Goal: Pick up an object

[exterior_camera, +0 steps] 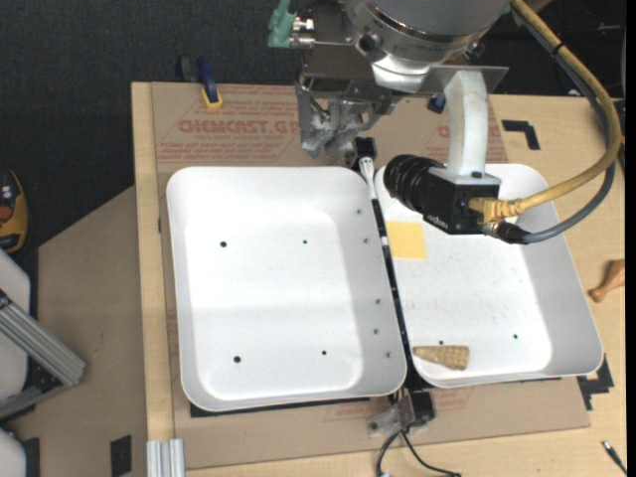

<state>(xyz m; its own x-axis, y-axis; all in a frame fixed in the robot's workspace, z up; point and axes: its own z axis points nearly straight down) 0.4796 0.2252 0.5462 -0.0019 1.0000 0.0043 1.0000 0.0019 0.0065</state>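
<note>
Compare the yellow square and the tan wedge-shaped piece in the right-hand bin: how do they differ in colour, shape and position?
The yellow square is pale yellow; the tan wedge is brownish tan. The square has four even sides, while the wedge is long and tapers to a point at one end. The square lies near the bin's far left side, beside the black camera unit; the wedge lies by the near rim. Both rest flat in the right bin.
</note>
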